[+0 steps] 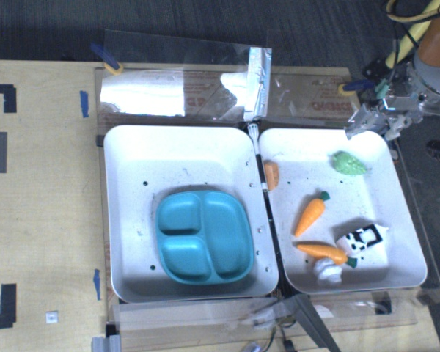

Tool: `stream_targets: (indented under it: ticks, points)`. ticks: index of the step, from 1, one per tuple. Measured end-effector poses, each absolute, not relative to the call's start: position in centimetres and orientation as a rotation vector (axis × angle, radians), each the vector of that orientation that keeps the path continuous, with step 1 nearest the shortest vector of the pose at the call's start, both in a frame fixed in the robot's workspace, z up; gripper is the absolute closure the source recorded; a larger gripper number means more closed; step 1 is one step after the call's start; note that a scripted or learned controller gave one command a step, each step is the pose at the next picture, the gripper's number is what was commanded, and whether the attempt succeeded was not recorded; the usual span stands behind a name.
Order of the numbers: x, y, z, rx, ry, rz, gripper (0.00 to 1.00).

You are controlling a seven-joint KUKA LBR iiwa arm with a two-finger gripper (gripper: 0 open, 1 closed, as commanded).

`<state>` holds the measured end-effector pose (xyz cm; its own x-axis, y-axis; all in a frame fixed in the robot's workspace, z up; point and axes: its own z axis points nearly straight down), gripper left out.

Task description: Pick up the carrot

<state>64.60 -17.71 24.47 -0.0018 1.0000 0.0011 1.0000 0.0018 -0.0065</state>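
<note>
- The grey two-finger gripper (372,121) hung at the upper right of the frame — holding nothing.
- An orange carrot with green top (310,213) lay in the right white bin (407,218) — lower right.

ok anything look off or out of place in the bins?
One thing: a small orange piece sits jammed against the right bin's left wall by the divider, apart from the two carrots. Nothing looks spilled or damaged.

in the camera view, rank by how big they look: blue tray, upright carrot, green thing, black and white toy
1. blue tray, clearly largest
2. upright carrot and black and white toy, too alike to rank
3. green thing, slightly smaller
</note>
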Motion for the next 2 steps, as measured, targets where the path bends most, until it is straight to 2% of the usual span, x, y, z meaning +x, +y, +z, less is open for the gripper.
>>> stream_targets:
  ticks: [1,2]
  points:
    - [61.8,-14.3,13.0,-2.24,-2.186,0.013,0.0]
    - [56.9,-10.3,8.9,-2.176,-2.258,0.005,0.0]
